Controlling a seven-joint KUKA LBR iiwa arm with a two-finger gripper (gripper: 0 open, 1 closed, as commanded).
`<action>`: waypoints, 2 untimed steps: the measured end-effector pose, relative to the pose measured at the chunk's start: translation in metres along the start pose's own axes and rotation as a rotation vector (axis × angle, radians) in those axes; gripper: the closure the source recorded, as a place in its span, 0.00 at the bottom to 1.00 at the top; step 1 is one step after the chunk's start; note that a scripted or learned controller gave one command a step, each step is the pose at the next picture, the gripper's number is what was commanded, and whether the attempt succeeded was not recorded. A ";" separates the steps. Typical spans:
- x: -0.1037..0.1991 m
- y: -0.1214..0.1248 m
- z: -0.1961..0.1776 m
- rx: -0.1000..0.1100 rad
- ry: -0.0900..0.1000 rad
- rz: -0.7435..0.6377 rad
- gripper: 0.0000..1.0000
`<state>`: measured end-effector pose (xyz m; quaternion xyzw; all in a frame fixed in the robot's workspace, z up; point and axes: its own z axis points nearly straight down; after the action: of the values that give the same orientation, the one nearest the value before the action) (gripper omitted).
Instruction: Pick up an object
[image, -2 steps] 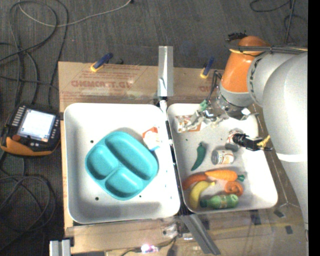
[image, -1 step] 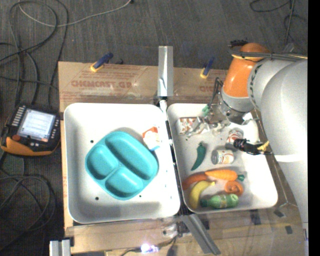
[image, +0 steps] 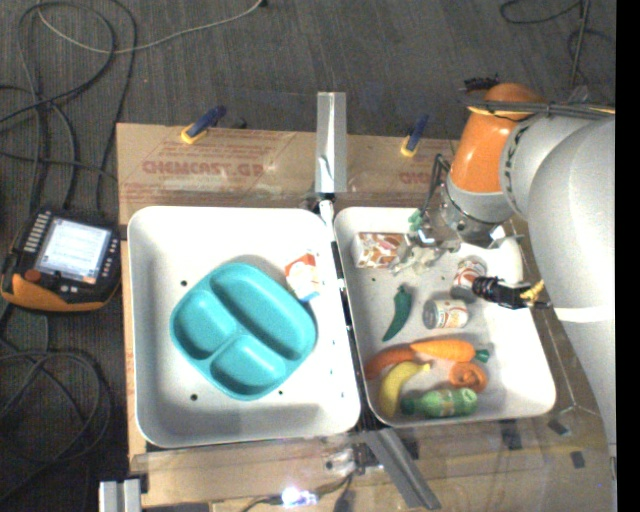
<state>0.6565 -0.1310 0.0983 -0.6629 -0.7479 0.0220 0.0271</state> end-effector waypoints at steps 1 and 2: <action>0.001 0.002 -0.001 -0.006 -0.001 0.000 0.00; -0.016 -0.065 0.013 -0.078 -0.016 -0.014 0.00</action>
<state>0.5933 -0.1543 0.0898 -0.6581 -0.7529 -0.0020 -0.0045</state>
